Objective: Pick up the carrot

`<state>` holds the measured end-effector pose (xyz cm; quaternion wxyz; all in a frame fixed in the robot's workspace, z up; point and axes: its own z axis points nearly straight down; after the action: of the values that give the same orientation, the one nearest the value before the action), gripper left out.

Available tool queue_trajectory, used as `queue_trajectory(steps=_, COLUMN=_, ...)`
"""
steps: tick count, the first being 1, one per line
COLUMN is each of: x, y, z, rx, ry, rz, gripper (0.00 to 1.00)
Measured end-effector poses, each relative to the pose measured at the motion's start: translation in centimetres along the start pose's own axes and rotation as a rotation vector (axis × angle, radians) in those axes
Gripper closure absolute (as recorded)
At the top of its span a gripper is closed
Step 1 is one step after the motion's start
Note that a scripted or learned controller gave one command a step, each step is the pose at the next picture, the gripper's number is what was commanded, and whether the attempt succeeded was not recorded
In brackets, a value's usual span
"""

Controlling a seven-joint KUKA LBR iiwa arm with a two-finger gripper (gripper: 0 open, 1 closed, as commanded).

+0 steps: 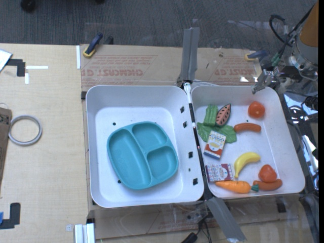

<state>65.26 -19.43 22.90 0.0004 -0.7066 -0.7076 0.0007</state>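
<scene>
Lying along the near wall of the right-hand shallow white bin (288, 116), the orange plastic carrot (234, 187) pointed left, its green stub at the right end touching a red sausage-shaped toy (269, 185). A small printed red-and-white carton (218, 172) sat just beside the carrot on its far side, and a yellow toy banana (245, 162) curved above it. A red tomato-like toy (267, 173) rested against the sausage. Farther back lay a small juice box (216, 144) on a flat green leaf (218, 133), a green ridged vegetable piece (210, 114), a watermelon slice (223, 114), a second orange-red sausage (247, 127) and a round red-orange ball-shaped fruit (256, 110).

The left-hand white bin (96, 135) held a turquoise divided plastic plate (143, 155) with three compartments.

The grey two-finger gripper (262, 81) hung over the far right corner of the right bin, well apart from the carrot; whether its claw was spread or pressed together could not be told. Cables (279, 27) looped near the wrist.

On the wooden bench to the left lay a roll of clear tape (23, 130). A blue-and-yellow clamp (93, 44) sat on the cardboard sheet (131, 65) beyond the bins.

The carrot had open floor to its left, but the near wall ran close alongside it.
</scene>
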Motion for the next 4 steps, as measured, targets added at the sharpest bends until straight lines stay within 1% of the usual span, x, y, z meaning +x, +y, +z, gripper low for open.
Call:
queue_trajectory(steps=1, x=-2.1, y=0.7, z=12.0, rx=0.001, ry=0.005, rz=-0.01, gripper=0.0)
queue_trajectory(steps=2, x=-2.5, y=0.9, z=10.6, rx=-0.009, ry=-0.005, rz=-0.011, gripper=1.0)
queue_trajectory(steps=3, x=0.1, y=0.7, z=2.3, rx=-0.002, ry=-0.001, rz=0.372, gripper=1.0)
queue_trajectory(steps=4, x=0.4, y=0.6, z=9.1, rx=0.0, ry=0.0, rz=0.024, gripper=1.0)
